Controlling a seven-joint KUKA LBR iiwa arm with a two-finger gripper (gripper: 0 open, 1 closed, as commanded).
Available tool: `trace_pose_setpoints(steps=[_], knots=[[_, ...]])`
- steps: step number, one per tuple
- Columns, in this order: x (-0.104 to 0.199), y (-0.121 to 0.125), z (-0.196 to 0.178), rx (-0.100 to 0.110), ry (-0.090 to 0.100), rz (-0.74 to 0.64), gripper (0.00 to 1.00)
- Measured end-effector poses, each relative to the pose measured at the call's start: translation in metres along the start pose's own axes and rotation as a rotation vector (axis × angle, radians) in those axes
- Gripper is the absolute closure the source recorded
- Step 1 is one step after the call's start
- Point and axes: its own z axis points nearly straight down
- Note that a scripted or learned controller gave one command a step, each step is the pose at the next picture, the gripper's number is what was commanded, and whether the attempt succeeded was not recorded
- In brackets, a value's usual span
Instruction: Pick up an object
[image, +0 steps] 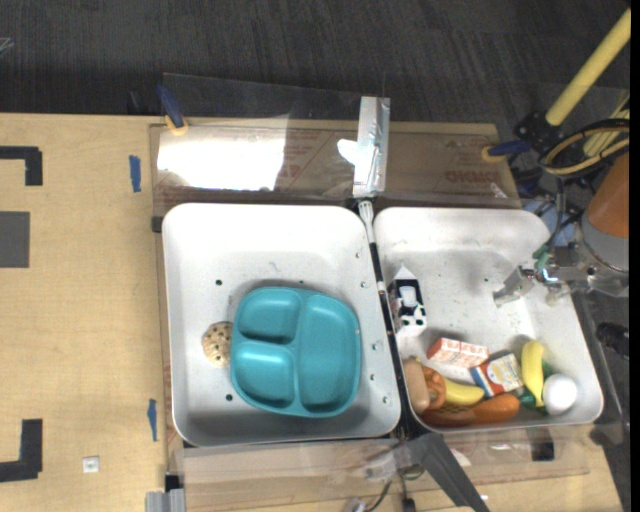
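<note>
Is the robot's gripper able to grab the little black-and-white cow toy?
Probably yes. The black-and-white cow toy stands apart by the right bin's left wall, nothing lying on it, and the gripper is above the same bin.

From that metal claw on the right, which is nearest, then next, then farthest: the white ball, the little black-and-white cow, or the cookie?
Seen from the camera view, starting at the claw:
1. White ball, right bin's near right corner.
2. Cow, right bin, against the divider; close to call with the ball.
3. Cookie, left bin, beside the teal tray.
</note>
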Motion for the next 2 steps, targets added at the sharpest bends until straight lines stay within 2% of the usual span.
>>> trace_pose_setpoints(steps=[1, 2], knots=[[0.014, -0.042, 0.043, -0.014, 0.005, 0.055, 0.0], [0.01, -0.072, 0.043, -0.016, 0.005, -0.055, 0.0]])
